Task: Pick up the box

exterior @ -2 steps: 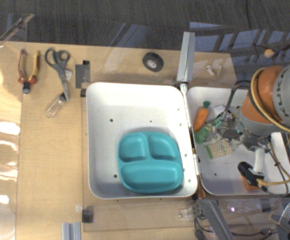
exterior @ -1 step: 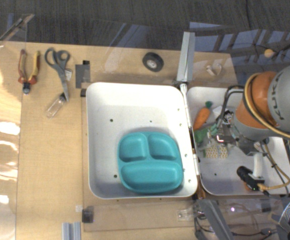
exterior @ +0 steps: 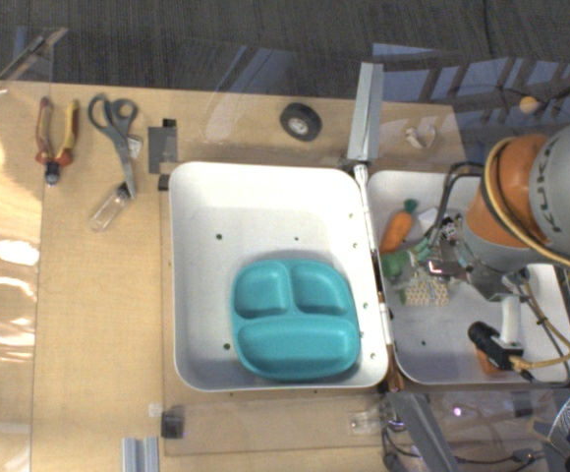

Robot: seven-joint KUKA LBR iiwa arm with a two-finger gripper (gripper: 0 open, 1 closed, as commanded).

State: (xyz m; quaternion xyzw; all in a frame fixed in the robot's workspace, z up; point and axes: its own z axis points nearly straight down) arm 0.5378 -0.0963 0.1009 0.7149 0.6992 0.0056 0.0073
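Wooden bench (exterior: 88, 342) is carrying two white bins; we are hovering our hand (exterior: 440, 262) inside the right bin (exterior: 432, 367). We cannot tell its state. Just beneath it, a speckled box (exterior: 425, 293) is lying ungrasped, so lifting remains.

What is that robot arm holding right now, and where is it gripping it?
It cannot be told. The gripper is low in the right bin, beside a toy carrot and a small patterned item; no grasp shows.

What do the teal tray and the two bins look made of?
Teal tray: probably moulded plastic, matte; rounded compartments, even colour. Left bin and right bin: likely thin formed plastic, smooth white; rounded corners and a soft sheen, though painted metal can't be ruled out.
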